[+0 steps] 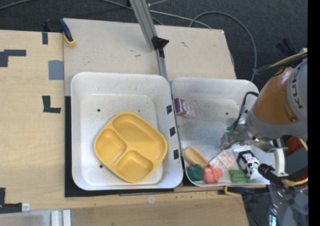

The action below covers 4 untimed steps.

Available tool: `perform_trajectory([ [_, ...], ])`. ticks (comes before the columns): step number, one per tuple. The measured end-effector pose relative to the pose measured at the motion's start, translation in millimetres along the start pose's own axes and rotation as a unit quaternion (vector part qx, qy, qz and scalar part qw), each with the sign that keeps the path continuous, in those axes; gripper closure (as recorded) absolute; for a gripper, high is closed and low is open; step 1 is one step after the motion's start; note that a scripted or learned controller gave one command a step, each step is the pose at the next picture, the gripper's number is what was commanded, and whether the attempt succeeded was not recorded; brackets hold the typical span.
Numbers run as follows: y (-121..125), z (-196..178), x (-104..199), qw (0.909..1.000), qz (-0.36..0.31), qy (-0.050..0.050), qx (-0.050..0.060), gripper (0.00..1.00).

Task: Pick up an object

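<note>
My gripper [228, 139] hangs low over the right bin [210, 87], near its right side, at the end of the grey arm with the orange band [274, 101]. Just below it lie a clear crinkled wrapper [222, 160] and a small black-and-white object [247, 162]. Along the bin's front edge sit a tan bread-like piece [195, 156], a dark green lump [195, 172], a pink-red lump [213, 174] and a green piece [239, 175]. A small purple-and-white packet [185, 107] rests alone at the back left of that bin.
The left bin [80, 120] holds a yellow divided plate [130, 146]. A grey metal pole [145, 15] slants in from the top to the bins' shared wall. Cables run over the dark floor behind the bench.
</note>
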<state>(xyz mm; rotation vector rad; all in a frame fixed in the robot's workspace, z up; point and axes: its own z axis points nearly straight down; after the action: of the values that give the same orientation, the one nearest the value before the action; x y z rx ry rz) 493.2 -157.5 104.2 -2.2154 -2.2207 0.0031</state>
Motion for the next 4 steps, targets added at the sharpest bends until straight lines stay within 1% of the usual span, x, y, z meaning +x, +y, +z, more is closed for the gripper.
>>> perform_trajectory([
  [1, 3.0, -52.6, -10.2, 1.0, 0.001, -0.002, -0.004, 1.0],
  [2, 3.9, -94.7, -8.3, 1.0, 0.0, -0.001, -0.004, 1.0],
  [3, 11.5, -148.2, -15.9, 1.0, 0.0, -0.002, -0.005, 1.0],
  [4, 35.0, -152.8, 35.8, 1.0, -0.003, 0.0, -0.002, 1.0],
])
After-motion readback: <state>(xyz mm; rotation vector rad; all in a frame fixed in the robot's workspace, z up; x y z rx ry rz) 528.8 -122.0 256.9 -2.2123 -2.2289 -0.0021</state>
